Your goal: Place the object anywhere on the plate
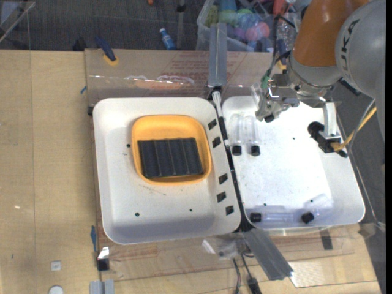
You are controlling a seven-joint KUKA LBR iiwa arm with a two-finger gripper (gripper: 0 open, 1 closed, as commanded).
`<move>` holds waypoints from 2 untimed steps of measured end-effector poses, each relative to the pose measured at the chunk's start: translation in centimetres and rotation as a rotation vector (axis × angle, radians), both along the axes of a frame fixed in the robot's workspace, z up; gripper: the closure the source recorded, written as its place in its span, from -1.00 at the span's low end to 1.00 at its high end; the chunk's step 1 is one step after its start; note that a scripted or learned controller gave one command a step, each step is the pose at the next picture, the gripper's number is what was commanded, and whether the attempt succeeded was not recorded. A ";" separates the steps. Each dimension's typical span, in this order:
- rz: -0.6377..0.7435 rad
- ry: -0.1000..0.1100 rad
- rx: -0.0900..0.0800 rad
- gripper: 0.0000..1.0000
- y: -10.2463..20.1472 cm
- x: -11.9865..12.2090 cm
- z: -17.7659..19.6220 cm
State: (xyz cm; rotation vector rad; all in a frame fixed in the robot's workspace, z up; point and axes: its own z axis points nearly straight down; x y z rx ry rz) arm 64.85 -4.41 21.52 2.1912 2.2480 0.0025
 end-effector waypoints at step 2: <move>0.155 0.000 0.000 -1.00 4.3 1.8 -2.4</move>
